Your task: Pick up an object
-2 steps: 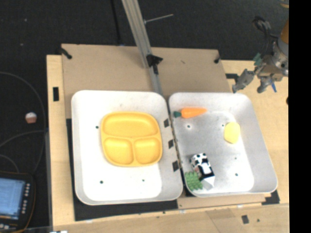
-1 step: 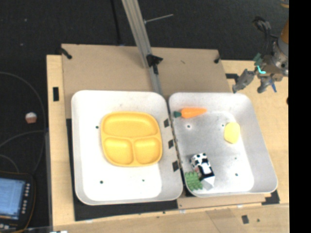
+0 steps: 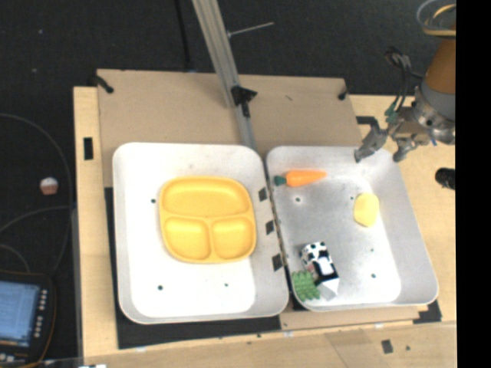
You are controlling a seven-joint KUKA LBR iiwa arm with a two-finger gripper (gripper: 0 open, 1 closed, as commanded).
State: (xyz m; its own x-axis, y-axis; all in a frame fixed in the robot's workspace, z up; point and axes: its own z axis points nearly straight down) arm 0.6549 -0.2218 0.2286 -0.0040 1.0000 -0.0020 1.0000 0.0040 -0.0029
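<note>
Over the right bin's far right corner: the end effector (image 3: 380, 142) hangs above the rim, its two dark fingers spread apart with nothing between them.
Targets: three candidates lie in the right bin (image 3: 410, 228). A toy carrot (image 3: 304, 178) rests near the far left wall, a yellow lemon-like piece (image 3: 367, 209) sits toward the middle right, and a black-and-white toy cow (image 3: 319, 261) stands by a small green piece (image 3: 304, 286) in the near left corner.
Left bin: the left bin (image 3: 138, 282) carries a yellow divided plate (image 3: 207, 218), well apart from the arm.
Step in hand: approach, as I judge it; nothing is grasped yet.
Doing it well: the yellow piece looks the easiest pick, being nearest and clear of walls. Centre above it, descend straight, and close across its narrow side. The carrot, close to the wall, leaves less room for fingers.
Arm pose: the grey wrist with its orange band (image 3: 439, 67) reaches in from the right, tool pointing down and slightly leftward over the desk (image 3: 88, 129).
</note>
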